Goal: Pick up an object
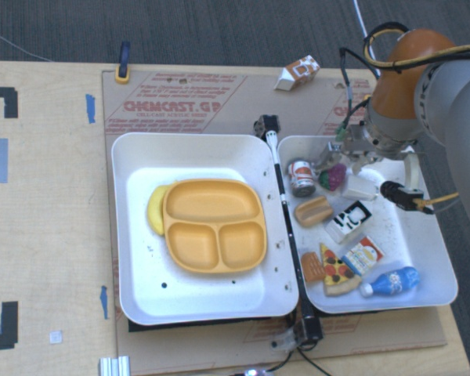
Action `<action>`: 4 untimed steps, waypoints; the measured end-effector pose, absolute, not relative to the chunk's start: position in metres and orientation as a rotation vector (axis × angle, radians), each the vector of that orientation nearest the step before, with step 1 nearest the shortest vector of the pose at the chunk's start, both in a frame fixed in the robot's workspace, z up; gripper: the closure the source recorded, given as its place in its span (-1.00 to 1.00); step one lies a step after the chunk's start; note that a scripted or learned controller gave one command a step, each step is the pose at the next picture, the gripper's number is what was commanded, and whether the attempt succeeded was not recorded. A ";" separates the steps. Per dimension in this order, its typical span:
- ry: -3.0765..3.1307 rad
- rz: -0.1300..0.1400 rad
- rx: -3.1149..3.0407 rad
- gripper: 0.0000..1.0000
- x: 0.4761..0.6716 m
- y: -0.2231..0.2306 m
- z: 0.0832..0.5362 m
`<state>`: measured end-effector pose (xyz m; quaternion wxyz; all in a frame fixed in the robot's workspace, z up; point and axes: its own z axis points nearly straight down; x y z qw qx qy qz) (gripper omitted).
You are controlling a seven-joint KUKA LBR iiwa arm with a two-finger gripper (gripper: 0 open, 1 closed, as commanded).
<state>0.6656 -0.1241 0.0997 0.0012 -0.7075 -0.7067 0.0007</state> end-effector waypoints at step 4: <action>-2.221 0.002 -2.219 1.00 0.523 0.012 0.213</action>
